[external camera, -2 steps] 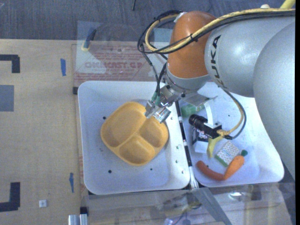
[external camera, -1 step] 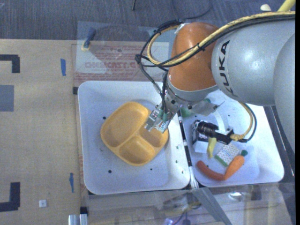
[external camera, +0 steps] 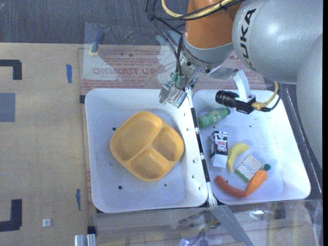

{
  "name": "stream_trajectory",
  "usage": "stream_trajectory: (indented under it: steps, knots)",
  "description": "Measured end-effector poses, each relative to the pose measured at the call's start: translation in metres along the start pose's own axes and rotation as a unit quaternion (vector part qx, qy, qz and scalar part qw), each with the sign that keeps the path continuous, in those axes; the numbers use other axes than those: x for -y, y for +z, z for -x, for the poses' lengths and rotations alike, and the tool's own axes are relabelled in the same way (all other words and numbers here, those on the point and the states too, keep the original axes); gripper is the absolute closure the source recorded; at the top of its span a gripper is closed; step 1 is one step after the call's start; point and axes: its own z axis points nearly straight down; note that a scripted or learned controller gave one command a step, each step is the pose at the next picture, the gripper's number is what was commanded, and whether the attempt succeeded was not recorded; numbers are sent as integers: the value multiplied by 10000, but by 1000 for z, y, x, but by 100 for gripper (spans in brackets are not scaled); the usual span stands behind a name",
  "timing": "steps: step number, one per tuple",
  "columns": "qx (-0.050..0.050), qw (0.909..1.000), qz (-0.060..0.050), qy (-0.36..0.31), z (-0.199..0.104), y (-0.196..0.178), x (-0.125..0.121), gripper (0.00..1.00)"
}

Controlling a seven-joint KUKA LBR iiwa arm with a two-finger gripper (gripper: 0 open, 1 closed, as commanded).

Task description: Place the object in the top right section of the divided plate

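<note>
A yellow divided plate (external camera: pixel 119 140) with three sections lies in the left white bin (external camera: pixel 97 178), turned at an angle. Its sections hold nothing. My gripper (external camera: pixel 173 94) hangs over the top end of the ridge between the two bins, just above and right of the plate's upper right corner. The grey arm with its orange band (external camera: pixel 210 14) rises above it and hides the gripper's upper part. I see no object clearly between its tips.
The right bin (external camera: pixel 294 152) holds a green bottle (external camera: pixel 212 117), a black-and-white carton (external camera: pixel 220 143), a banana (external camera: pixel 236 155), a checkered packet (external camera: pixel 249 166), a carrot (external camera: pixel 257 182) and a red sausage-like piece (external camera: pixel 229 188). A black cylinder (external camera: pixel 233 100) juts from the arm.
</note>
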Motion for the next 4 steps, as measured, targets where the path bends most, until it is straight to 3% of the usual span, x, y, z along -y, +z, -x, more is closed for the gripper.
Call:
stream_trajectory:
  steps: [1,2,3,4]
  knots:
    - [-8,9987,-5,-513,-7,37,65,100]
    - [-16,9974,-9,-722,-71,65,84,100]
    - [-20,9969,-18,784,-90,53,116,100]
    - [-6,9973,-11,740,-61,-29,70,100]
